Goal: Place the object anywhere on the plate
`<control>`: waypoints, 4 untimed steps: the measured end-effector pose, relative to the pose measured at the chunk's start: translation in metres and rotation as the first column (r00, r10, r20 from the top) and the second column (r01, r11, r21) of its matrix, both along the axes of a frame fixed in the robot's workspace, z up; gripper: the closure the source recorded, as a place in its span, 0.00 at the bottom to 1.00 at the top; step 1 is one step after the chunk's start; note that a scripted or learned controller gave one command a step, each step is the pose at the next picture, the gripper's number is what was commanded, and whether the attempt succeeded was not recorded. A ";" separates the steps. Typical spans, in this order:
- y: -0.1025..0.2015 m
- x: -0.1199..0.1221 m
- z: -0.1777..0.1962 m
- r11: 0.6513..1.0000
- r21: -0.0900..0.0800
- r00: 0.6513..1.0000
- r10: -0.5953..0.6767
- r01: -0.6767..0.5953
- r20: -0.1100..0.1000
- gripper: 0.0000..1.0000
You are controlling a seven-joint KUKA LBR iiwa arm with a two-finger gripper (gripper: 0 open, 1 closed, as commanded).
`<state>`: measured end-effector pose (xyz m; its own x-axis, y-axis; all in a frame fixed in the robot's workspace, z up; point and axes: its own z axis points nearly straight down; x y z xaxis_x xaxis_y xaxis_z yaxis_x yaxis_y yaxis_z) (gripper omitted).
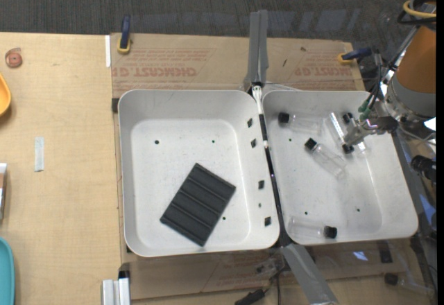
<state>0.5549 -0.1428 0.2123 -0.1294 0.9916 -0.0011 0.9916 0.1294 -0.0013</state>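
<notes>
Camera view gives you two bins: one dark plate (199, 204) in the left bin (132, 158), four capped vials (325, 156) in the right bin (399, 193). You cannot tell the gripper's (362, 127) state.

Left bin (139, 158) open around plate (198, 204)

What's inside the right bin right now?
Several clear vials with black caps lie in the right bin. The gripper covers part of one near the far side.
</notes>
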 end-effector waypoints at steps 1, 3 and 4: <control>0.043 0.100 0.010 0.958 -0.001 0.958 0.287 -0.287 0.002 1.00; 0.201 0.105 0.223 0.999 -0.001 0.999 -0.047 0.047 0.000 1.00; 0.268 0.105 0.228 0.891 -0.003 0.891 -0.454 0.454 0.000 1.00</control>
